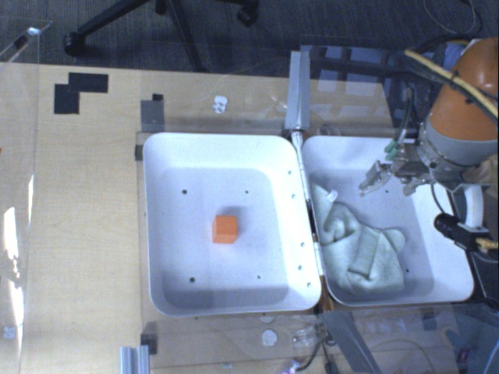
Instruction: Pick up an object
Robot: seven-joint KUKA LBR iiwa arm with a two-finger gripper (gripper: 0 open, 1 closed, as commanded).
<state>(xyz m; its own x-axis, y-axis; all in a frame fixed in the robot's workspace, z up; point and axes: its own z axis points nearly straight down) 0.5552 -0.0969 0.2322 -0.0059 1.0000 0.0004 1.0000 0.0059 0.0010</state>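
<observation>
A small orange cube (pixel 225 229) lies near the middle of the left white bin (pixel 168 287). A crumpled pale grey cloth (pixel 362 248) fills the lower part of the right white bin (pixel 460 283), its upper tip reaching toward the bin's left wall. My gripper (pixel 390 183) hangs over the upper middle of the right bin, above and to the right of the cloth's top. Its fingers (pixel 369 181) are spread open with nothing between them. The orange wrist band (pixel 468 92) sits at the far right.
A metal post (pixel 297 92) rises behind the seam between the two bins. Black tape marks (pixel 78 92) lie on the wooden bench at the upper left. An office chair's base (pixel 168 6) stands on the floor behind. Cables (pixel 456 224) run beside the arm.
</observation>
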